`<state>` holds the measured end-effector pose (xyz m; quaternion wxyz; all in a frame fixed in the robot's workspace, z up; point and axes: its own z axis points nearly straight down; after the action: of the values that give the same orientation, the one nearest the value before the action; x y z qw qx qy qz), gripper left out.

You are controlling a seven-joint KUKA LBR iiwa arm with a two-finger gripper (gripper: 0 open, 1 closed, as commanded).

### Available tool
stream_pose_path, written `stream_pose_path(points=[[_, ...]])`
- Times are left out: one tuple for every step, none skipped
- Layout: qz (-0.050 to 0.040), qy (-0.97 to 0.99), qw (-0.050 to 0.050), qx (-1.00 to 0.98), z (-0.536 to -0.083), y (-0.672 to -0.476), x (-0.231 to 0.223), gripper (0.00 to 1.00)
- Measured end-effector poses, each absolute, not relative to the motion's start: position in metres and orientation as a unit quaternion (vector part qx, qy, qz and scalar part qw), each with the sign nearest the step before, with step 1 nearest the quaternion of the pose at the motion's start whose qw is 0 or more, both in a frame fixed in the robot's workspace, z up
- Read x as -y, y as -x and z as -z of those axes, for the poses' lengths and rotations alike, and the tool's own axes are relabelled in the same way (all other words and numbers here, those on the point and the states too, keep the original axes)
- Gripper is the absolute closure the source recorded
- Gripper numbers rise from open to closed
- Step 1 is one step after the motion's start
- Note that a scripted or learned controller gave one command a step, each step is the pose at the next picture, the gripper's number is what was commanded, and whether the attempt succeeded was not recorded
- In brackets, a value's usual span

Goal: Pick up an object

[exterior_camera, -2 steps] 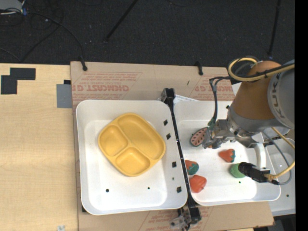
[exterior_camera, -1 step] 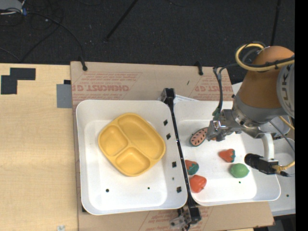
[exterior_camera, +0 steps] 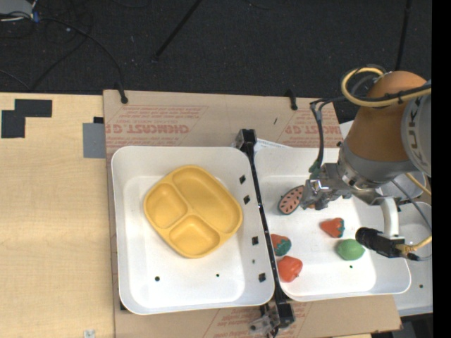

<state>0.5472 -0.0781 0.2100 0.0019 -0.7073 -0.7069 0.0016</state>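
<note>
The flat brown toy with spots [exterior_camera: 289,201] lies in the right bin [exterior_camera: 380,286], near the wall between the two bins, and it looks like the thing to pick up, because the gripper [exterior_camera: 315,196] sits just beside it on its right. I cannot tell if the jaws are spread or pressed together, since they are small and dark here. To do this step well, I think the arm should line up right over the middle of the spotted toy, come straight down, and squeeze across its thin side so it does not slip away. Other toys are near: a red toy with a green top [exterior_camera: 332,227], a green toy [exterior_camera: 349,249], a second red toy [exterior_camera: 289,267] and a small red and green toy [exterior_camera: 280,244] by the middle wall. The left bin [exterior_camera: 134,287] holds a yellow tray [exterior_camera: 192,210] with three parts. Both bins rest on the desk [exterior_camera: 49,231].
</note>
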Motion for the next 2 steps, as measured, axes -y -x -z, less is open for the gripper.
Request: stream_pose_path(points=[[-0.0007, 0.705, 0.003, 0.709, -0.204, -0.544, 0.019, 1.0], [-0.0004, 0.705, 0.002, 0.709, -0.218, -0.534, -0.033, 1.0]])
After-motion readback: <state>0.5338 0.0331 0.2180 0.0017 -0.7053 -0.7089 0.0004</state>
